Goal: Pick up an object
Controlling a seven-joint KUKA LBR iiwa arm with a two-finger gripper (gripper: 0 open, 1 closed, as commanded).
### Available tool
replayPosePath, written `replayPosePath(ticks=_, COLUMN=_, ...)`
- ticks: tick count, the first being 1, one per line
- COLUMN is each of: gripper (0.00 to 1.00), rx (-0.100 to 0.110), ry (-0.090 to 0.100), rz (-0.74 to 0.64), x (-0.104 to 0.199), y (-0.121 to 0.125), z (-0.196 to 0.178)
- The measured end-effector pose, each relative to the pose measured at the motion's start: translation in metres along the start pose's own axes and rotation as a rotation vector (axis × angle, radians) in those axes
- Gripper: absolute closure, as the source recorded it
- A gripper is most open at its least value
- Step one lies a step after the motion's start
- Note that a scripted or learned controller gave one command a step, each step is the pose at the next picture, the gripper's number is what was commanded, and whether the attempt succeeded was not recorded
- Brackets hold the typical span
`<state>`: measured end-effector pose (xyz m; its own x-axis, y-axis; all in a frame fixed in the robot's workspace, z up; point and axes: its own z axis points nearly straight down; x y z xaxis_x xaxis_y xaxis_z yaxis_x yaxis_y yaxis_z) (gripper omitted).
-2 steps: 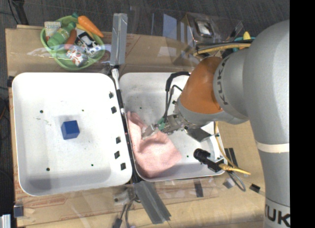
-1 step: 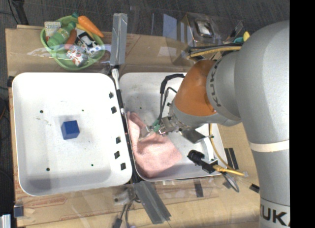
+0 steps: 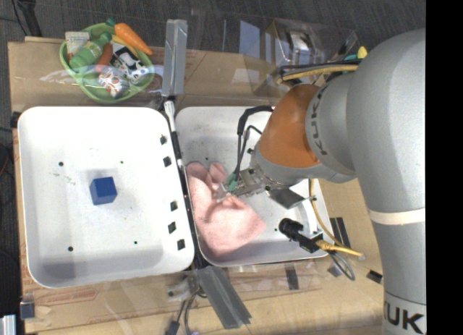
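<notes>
The right bin (image 3: 217,120) is holding a crumpled pink cloth (image 3: 221,214) along its left wall; the gripper (image 3: 230,187) is pressing into the cloth, fingers unreadable. The left bin (image 3: 43,181) is carrying a blue cube (image 3: 103,190) near centre. A green bowl (image 3: 101,93) of toys is sitting at the bench's far-left corner.

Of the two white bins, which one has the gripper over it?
The right bin: the gripper is down at the pink cloth in it. The left bin holds a blue cube.
</notes>
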<state>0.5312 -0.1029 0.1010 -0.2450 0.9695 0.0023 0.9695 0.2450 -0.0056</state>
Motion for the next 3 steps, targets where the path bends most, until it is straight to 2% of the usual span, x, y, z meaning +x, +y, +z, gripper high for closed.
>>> replayPosePath(ticks=1, gripper=0.0, rx=0.0, ry=0.0, rz=0.0, x=-0.0001, y=0.0, z=-0.0001)
replayPosePath(ticks=2, gripper=1.0, rx=0.002, ry=0.0, rz=-0.002, x=0.0, y=0.0002, z=-0.0094)
replayPosePath(ticks=3, gripper=0.0, rx=0.002, ry=0.0, rz=-0.003, x=0.0, y=0.0003, z=-0.0095)
